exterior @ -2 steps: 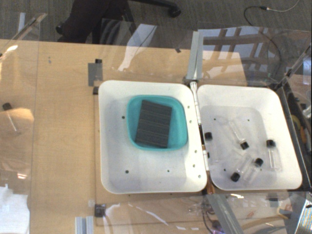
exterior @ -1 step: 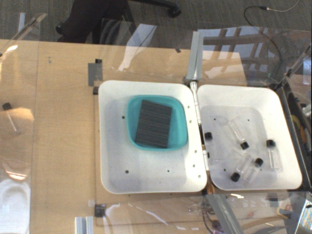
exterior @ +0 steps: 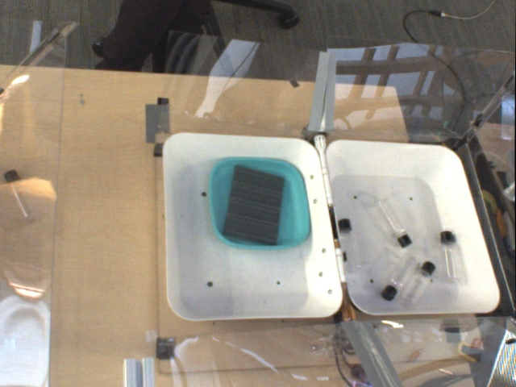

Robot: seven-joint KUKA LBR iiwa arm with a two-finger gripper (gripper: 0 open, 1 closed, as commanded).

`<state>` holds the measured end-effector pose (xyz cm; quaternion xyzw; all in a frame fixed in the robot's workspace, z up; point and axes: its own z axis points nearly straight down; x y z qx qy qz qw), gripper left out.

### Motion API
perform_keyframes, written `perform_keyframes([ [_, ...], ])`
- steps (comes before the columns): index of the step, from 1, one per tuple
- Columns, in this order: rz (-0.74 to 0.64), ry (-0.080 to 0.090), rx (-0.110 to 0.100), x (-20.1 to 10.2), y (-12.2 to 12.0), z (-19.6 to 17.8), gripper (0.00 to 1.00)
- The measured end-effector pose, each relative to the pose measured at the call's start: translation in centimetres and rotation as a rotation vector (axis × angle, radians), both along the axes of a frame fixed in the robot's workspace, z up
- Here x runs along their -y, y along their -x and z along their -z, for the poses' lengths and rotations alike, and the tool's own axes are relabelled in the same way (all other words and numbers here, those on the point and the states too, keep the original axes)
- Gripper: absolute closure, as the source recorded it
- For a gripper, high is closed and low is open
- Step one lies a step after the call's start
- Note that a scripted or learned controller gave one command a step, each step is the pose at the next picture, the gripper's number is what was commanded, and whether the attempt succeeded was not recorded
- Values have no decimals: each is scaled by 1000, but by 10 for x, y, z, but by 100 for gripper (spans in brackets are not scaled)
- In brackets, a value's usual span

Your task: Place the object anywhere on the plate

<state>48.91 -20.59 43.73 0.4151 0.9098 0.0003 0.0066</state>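
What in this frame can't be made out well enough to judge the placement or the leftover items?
- Dark ribbed object on the teal plate, camera view: too small to identify.
- Clear vials in the right bin: see-through against white, so their count and outlines are uncertain.
- Plate centre: covered by the object.
- Left bin floor: glare from the clear screen blurs it.

Clear vials (exterior: 415, 256) faint, count uncertain

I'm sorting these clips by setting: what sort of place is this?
Probably a robotics lab or test cell in an office. Two white bins sit fixed on a wooden bench behind clear shielding, there is grey carpet with an office chair base, and loose cables run nearby.
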Motion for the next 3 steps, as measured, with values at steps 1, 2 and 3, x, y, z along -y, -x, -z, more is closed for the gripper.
perform_keyframes([
  [1, -273, 3, -1, 0, 0, 0, 0],
  [2, -226, 3, 0, 0, 0, -1, 0],
  [3, -112, 1, 0, 0, 0, 6, 0],
])
